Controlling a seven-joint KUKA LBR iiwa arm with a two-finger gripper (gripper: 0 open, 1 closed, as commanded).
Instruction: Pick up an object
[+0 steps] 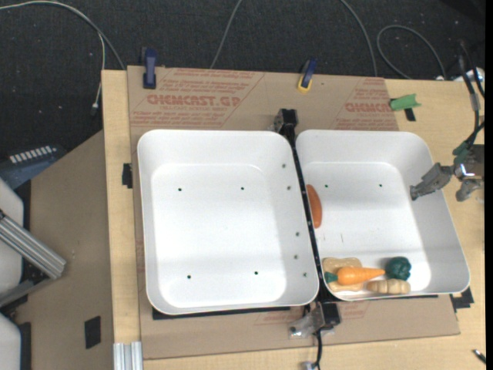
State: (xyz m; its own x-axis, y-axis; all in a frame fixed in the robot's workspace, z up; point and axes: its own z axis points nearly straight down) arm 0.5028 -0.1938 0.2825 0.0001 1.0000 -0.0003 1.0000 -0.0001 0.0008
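Observation:
My gripper [441,191] hangs at the right rim of the right bin [362,149], its two fingers spread open with nothing between them. In that bin, an orange-red sausage shape [314,205] lies against the left wall. Along the near wall sit an orange carrot [360,275], a dark green piece [398,267], a pale beige piece [339,264] and a tan peanut-like piece [387,286]. All of these lie well to the left of and nearer than the gripper.
The left bin [223,149] lies beside the right one, and their walls meet in the middle. Black clamps [286,119] hold the bins at the far and near ends. Both stand on a cardboard sheet [196,95] with blue and yellow clips at its far edge.

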